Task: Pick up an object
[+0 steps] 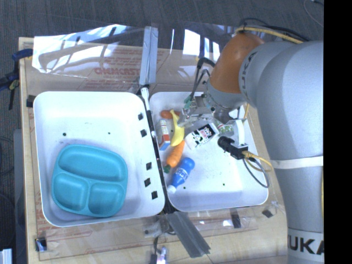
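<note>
The right bin (220, 194) holds a cluster of objects along its left side. They include a yellow banana (177, 132), an orange carrot (174, 155), a blue bottle (181, 172) with a white cap, and a small jar (164, 130). A white box with black markings (201, 135) lies just right of the banana. My gripper (191, 113) reaches down from the orange-banded wrist (234, 65). It hangs over the bin's upper middle, just above the banana's top end and the white box. Nothing is visibly held.
The left bin (82, 114) contains a teal divided plate (89, 179) at its lower left. A black plug with a yellow cable (234, 147) hangs off the arm over the right bin. The arm's grey body (291, 120) covers the bin's right edge.
</note>
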Robot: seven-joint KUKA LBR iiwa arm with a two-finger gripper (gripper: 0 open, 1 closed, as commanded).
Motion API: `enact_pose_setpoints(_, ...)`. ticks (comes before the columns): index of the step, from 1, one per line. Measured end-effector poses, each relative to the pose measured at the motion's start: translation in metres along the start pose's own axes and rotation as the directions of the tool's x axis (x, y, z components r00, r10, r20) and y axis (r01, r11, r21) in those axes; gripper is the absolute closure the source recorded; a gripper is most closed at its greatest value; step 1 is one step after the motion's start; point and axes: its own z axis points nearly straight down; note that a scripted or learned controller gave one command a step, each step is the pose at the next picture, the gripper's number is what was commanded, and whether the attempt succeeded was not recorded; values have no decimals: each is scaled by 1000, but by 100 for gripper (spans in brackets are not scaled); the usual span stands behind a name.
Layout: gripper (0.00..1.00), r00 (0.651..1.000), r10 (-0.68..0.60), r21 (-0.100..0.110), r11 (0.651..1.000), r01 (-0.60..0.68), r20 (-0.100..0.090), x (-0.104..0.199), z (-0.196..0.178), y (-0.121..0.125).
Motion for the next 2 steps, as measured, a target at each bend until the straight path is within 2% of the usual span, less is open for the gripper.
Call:
enact_pose_setpoints(1,0,1000,0,0,1000,0,0,0,0,0)
enact_pose_setpoints(2,0,1000,-6,0,1000,6,2,0,25,10)
